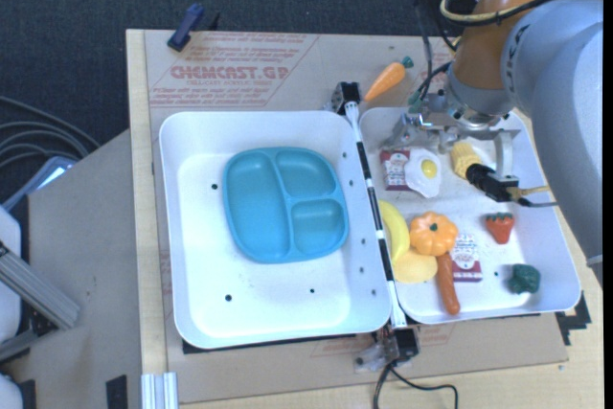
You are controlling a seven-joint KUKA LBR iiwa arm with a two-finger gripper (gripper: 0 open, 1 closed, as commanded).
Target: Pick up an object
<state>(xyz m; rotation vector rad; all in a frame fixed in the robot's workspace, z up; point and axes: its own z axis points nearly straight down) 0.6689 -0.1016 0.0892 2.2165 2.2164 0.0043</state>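
Note:
My gripper (pixel 430 129) hangs low over the far part of the right bin (pixel 556 254), reaching in from the right. Just in front of it lie a toy fried egg (pixel 424 172) and a red-and-white packet (pixel 395 169). Nearer the front of this bin are a yellow banana (pixel 394 227), an orange pumpkin (pixel 433 233), a yellow lemon-like fruit (pixel 414 267), an orange sausage-shaped toy (pixel 447 285), a small white-and-red packet (pixel 466 256), a strawberry (pixel 500 227) and a green broccoli piece (pixel 523 279). I see nothing held in the gripper.
The left bin (pixel 192 235) holds a blue divided plate (pixel 284 202). An orange carrot (pixel 384 80) lies on the bench behind the bins, and a blue clip (pixel 185 28) sits at the bench's far left corner.

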